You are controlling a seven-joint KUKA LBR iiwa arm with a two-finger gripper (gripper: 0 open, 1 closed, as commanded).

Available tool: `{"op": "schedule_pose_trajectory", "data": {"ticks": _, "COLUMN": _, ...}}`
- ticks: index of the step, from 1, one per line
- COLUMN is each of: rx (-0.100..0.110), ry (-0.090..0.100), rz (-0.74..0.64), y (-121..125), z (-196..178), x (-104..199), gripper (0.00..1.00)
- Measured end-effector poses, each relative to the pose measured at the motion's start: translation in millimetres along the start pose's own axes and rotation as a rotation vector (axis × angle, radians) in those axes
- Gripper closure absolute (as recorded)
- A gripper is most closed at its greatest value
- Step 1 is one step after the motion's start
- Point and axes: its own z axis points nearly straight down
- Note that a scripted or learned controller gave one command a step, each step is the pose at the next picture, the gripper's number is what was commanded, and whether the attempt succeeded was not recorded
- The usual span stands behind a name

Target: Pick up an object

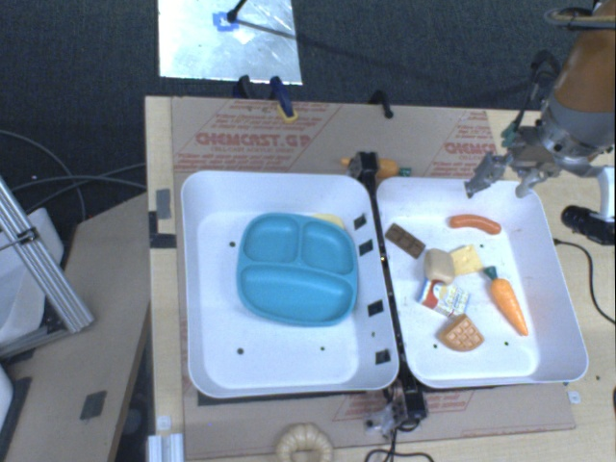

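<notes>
Bare floor (500, 349) beside waffle (461, 334)

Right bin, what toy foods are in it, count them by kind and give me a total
Sausage: 1
Chocolate bar: 1
Bread roll: 1
Cheese slice: 1
Carrot: 1
Red and white carton: 1
Waffle: 1
Total: 7

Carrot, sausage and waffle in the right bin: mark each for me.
carrot (507, 303), camera view, middle of its orange body
sausage (474, 224), camera view, middle of its length
waffle (461, 334), camera view, centre of its grid face
</notes>
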Motion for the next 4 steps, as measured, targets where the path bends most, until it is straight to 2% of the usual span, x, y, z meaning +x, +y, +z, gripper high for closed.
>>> {"op": "schedule_pose_trajectory", "data": {"ticks": 1, "rx": -0.011, "ry": -0.002, "rz": -0.002, "y": 2, "z": -7, "x": 0, "gripper": 0.0}}
{"op": "schedule_pose_trajectory", "data": {"ticks": 2, "rx": -0.008, "ry": -0.002, "rz": 0.001, "y": 1, "z": 39, "x": -8, "gripper": 0.0}}
{"op": "schedule_pose_trajectory", "data": {"ticks": 3, "rx": -0.007, "ry": -0.001, "rz": -0.004, "y": 7, "z": 89, "x": 0, "gripper": 0.0}}
{"op": "schedule_pose_trajectory", "data": {"ticks": 4, "rx": -0.007, "ry": -0.001, "rz": -0.002, "y": 2, "z": 133, "x": 5, "gripper": 0.0}}
